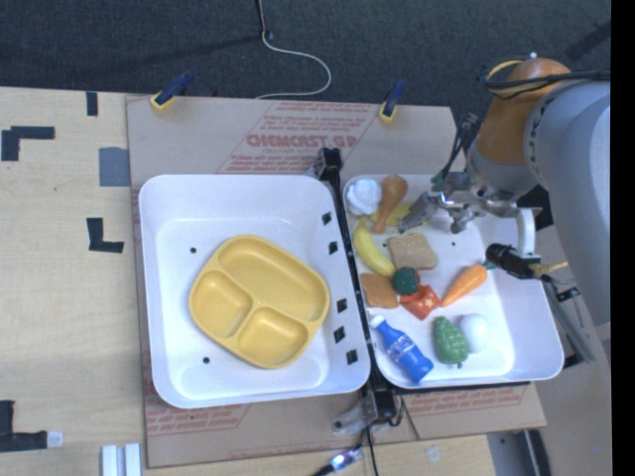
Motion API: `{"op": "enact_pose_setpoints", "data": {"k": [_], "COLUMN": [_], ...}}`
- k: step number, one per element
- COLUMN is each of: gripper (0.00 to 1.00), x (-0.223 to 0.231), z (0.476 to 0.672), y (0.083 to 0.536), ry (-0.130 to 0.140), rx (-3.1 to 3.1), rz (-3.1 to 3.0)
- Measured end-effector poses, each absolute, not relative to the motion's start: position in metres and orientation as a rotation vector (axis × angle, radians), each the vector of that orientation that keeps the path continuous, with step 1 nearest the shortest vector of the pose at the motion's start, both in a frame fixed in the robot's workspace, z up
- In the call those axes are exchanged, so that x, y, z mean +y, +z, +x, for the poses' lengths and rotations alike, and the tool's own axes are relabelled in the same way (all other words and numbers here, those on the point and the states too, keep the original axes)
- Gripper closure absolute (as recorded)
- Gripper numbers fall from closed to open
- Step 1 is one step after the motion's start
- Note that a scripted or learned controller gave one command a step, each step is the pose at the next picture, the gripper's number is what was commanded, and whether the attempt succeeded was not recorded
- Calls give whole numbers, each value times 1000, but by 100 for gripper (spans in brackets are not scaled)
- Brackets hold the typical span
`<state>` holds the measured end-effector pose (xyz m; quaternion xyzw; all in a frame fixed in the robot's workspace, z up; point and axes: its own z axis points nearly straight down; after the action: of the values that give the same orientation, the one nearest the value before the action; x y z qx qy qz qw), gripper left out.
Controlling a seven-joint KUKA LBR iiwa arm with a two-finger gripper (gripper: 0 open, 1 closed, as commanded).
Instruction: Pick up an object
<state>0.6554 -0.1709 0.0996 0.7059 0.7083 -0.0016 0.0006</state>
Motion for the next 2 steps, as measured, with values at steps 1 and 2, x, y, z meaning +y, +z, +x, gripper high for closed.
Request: {"op": "enact_pose_setpoints", "data": {"k": [1, 2], "gripper": [0, 100], "x": [-170, -169], "z": [656, 656], "y": [84, 95], "ry": [-5, -2], "rx": [2224, 2226], "rz": [2217, 2215]}}
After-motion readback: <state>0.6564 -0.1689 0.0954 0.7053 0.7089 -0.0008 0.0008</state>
